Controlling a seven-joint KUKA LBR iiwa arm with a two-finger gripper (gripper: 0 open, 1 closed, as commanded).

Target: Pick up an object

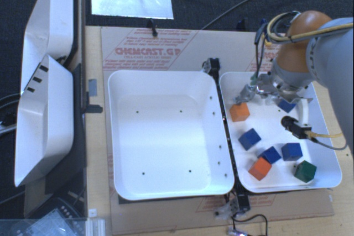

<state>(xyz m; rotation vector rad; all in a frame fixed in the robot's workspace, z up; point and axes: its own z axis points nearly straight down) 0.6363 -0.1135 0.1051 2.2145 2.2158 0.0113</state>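
Six blocks crowd the right bin [332, 177]; our gripper [247, 94], grip unreadable, may clip the orange block [239, 112] near its left wall.

Two bins are sitting side by side: the left bin [166, 135] and the right bin [326, 174], where six blocks [250, 139] are lying clustered near its left and near sides.
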